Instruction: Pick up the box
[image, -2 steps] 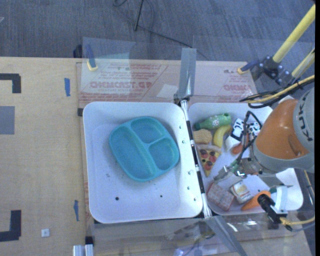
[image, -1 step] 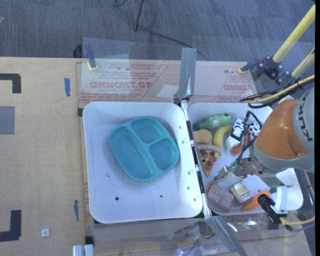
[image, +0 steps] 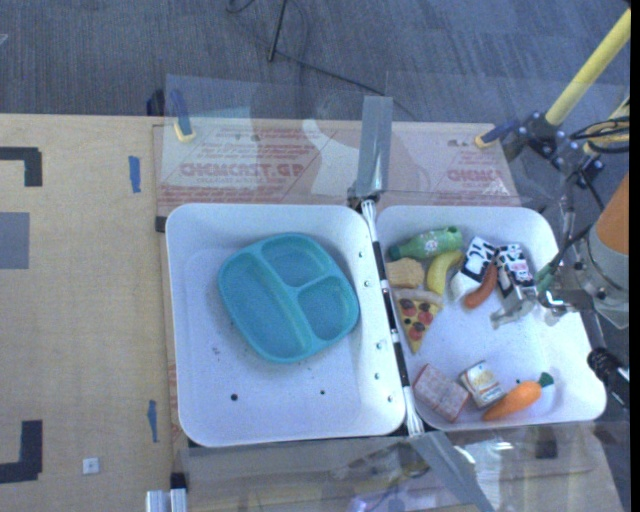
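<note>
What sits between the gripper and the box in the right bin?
Nothing visible does. The gripper hangs over the right bin's far right side, and the box sits nearer the front wall, between the pink block and the carrot. Bare bin floor separates them; those two neighbours crowd the box's sides.

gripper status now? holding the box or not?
Tool: over the right bin, fingers apart, open, nothing between them. The box lies near the bin's front edge beside the carrot, apart from the tool.
</note>
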